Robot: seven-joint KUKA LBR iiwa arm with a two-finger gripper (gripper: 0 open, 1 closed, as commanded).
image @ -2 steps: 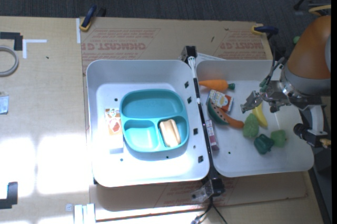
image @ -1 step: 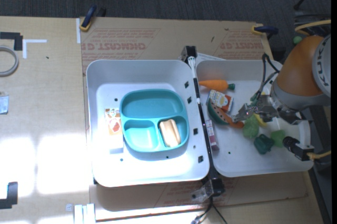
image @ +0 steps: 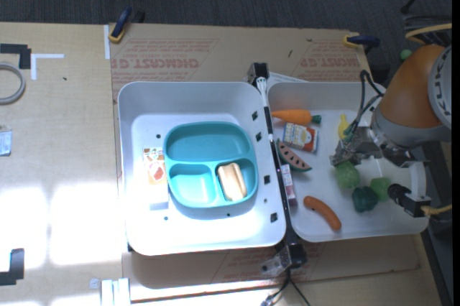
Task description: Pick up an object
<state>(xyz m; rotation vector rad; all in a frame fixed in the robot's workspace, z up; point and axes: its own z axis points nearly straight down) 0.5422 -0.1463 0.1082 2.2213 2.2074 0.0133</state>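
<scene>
The right bin (image: 374, 225) holds a carrot (image: 291, 116), a small red-and-white packet (image: 300, 137), a watermelon slice (image: 294, 157), a sausage (image: 322, 212), a light green round piece (image: 347, 176), a dark green broccoli-like piece (image: 364, 198) and a yellow bit (image: 343, 126). My gripper (image: 346, 156) hangs low over the middle of this bin, right above the light green piece. Whether it touches that piece is unclear. The arm's orange band (image: 417, 93) rises behind it at the right.
The left bin (image: 136, 175) carries a teal divided tray (image: 208, 141) with a bread roll (image: 231, 181) in its lower right compartment. A small card (image: 154, 165) lies beside the tray. Cardboard (image: 187, 57) lies under both bins. Clamps (image: 120, 24) hold its far corners.
</scene>
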